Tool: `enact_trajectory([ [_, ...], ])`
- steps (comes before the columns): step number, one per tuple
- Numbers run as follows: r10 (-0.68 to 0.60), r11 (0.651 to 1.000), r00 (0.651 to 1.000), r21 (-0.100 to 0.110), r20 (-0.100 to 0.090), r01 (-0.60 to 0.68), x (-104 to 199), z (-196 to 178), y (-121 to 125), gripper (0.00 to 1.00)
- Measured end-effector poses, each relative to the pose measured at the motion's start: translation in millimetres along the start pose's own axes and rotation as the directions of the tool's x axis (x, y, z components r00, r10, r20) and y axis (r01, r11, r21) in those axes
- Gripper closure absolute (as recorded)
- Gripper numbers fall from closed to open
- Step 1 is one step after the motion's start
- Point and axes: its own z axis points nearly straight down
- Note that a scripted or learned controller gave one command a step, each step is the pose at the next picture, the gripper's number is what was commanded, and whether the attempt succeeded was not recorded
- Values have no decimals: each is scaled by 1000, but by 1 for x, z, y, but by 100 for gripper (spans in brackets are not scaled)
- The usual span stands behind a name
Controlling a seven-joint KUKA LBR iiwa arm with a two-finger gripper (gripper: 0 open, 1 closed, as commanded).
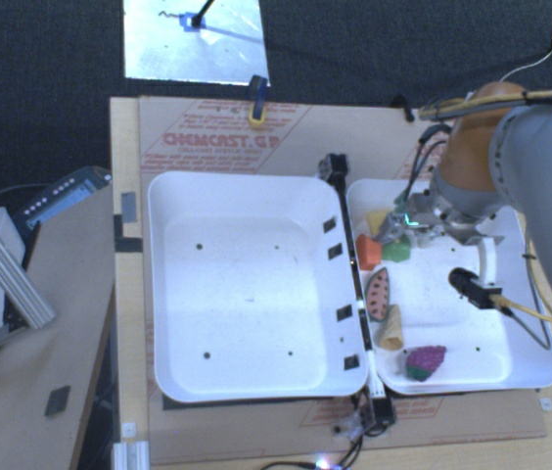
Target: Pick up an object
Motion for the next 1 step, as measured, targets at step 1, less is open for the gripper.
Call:
enact_trajectory([
  [1, 3, 1000, 1000, 3, 0, -3, 11, 11, -10, 0],
])
